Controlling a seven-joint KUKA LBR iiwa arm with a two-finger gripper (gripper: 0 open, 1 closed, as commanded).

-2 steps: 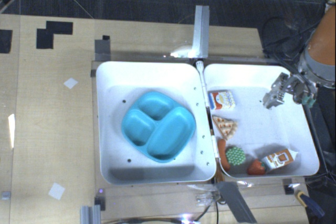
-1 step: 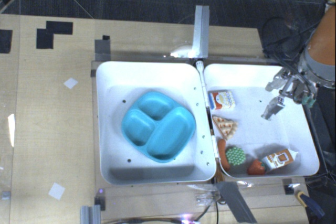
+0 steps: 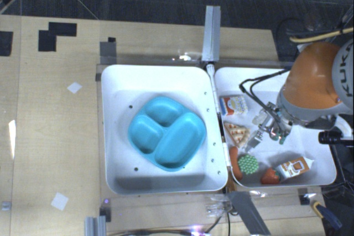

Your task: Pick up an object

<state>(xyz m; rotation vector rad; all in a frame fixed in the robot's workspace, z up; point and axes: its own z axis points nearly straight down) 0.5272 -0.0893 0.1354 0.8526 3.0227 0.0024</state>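
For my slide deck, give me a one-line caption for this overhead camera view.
KUKA arm's gripper hovers over toy food in the right bin; a blue divided plate sits in the left bin.

The pale wooden surface point(image 3: 50, 135) bore two white bins — one point(image 3: 110, 119) left of the end effector point(image 3: 260, 135), one point(image 3: 326, 168) beneath it.

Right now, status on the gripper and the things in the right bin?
Gripper low over right bin, nothing seen between its fingers. Pizza slice just beside it, green ball and strawberry below. Blue tray alone in left bin.
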